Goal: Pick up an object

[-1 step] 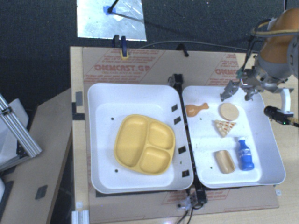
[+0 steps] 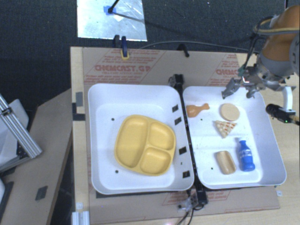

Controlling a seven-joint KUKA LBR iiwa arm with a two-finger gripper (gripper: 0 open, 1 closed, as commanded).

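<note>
The right bin (image 2: 267,139) holds an orange chicken drumstick (image 2: 197,109), a round tan cookie (image 2: 229,112), a pizza slice (image 2: 225,127), a blue bottle (image 2: 245,155) lying down and a tan bread roll (image 2: 225,162). My gripper (image 2: 240,90) hangs over the bin's far edge, above and just beyond the cookie, with its two fingers spread apart and nothing between them. The grey arm with its orange band (image 2: 281,41) comes in from the upper right.
In the left bin (image 2: 101,125) lies a yellow divided tray (image 2: 145,144). Black clips (image 2: 180,125) run along the seam between the bins. A shiny metal sheet (image 2: 111,12) lies on the dark floor beyond the bench, and a metal rail (image 2: 16,130) stands at left.
</note>
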